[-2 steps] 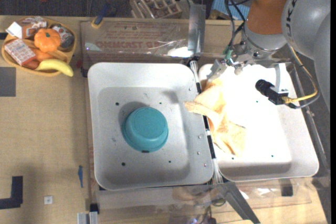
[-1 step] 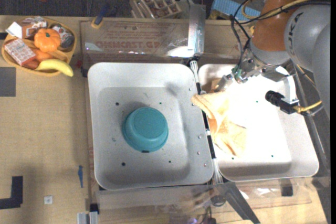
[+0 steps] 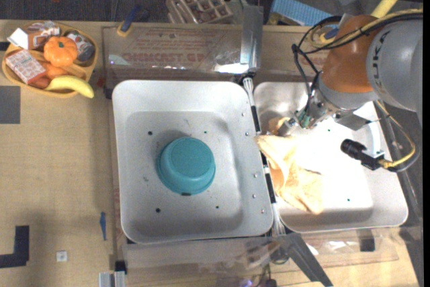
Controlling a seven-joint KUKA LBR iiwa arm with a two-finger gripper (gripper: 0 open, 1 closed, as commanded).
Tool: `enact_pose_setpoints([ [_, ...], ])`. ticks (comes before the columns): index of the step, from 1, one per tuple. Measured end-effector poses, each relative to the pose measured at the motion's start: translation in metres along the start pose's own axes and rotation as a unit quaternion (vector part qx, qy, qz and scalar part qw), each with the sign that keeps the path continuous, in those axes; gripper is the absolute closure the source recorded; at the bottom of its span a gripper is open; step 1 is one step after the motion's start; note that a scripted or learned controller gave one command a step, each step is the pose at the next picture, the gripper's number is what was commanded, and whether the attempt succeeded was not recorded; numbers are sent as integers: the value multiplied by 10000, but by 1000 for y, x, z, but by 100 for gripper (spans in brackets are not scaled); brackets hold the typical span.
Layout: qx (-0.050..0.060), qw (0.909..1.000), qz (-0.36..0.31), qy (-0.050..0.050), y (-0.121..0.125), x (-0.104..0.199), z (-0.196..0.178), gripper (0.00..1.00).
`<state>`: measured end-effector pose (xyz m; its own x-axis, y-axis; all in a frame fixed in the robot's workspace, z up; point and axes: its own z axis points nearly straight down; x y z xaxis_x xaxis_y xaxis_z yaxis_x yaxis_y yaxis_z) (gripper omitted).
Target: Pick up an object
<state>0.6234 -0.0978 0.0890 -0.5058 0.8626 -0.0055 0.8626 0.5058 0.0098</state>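
While the grey arm point(image 3: 396, 64) reached in from the right, its tool point(image 3: 299, 121) hung low over the upper left corner of the right bin point(image 3: 383, 212). Whether the tool was open or closed could not be told. Just below it lay a yellow cloth point(image 3: 295, 175), soft and crumpled into loose folds, running along the bin's left wall toward its lower middle. To the cloth's right, the smooth white floor lay open up to the rim. The left bin point(image 3: 134, 104), shallow with rounded corners, held a round teal bowl point(image 3: 187, 165) turned upside down at its centre, well apart from every wall. Only a narrow seam parted the two bins on the pale wooden surface point(image 3: 54, 178).
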Motion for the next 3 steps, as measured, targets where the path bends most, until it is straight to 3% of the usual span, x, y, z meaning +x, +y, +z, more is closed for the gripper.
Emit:
enact_pose_setpoints([
  [1,76,10000,11,52,35,-26,2,0],
  [2,3,9996,-286,3,-57,22,-1,0],
  [3,-25,9997,-252,-11,-57,19,-10,100],
])
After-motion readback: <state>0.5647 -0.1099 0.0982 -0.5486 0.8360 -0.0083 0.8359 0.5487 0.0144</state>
